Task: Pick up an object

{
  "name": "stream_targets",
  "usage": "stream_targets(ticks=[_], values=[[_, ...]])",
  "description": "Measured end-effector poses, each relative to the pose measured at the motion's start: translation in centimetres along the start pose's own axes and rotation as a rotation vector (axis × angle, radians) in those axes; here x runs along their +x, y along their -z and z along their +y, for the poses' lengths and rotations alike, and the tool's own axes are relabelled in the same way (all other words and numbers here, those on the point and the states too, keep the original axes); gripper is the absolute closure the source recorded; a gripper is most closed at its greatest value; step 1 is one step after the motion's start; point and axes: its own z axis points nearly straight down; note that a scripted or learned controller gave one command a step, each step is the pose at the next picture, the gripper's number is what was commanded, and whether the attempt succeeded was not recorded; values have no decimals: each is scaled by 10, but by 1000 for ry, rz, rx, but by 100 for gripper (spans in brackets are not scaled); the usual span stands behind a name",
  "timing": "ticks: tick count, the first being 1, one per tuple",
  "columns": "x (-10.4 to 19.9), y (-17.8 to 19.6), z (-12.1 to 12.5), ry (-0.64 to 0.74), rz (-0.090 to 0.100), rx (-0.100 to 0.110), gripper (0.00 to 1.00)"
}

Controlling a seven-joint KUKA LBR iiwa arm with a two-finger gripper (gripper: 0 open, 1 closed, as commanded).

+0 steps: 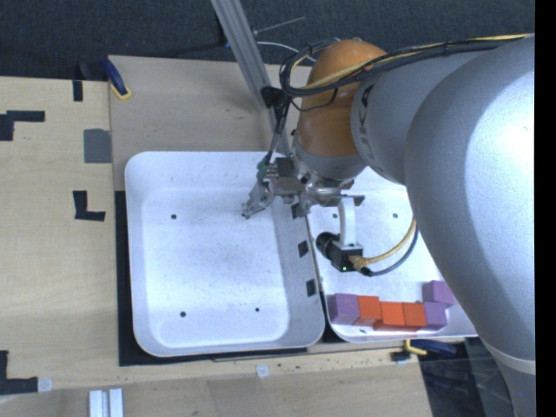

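At the near edge of the right bin (382, 334), a row of purple and orange blocks (391, 311) is seen lying against the bin's front wall, partly hidden by the grey arm (469, 163). Farther back, the gripper (257, 200) is positioned over the left bin (208, 250), near its far right corner, well apart from the blocks. Nothing is seen between the fingers, and their spread cannot be told.

The large grey arm with its orange band (334, 76) covers most of the right-hand shallow white bin (382, 215) and runs off the right edge. The small metal two-finger gripper (254, 205) is too small to read. The row of purple and orange blocks (391, 311) is partly covered on its right by the arm.
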Motion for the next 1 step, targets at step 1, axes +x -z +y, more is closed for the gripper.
stream_targets(ticks=[1], values=[[-9,0,23,-4,-1,-3,0]])
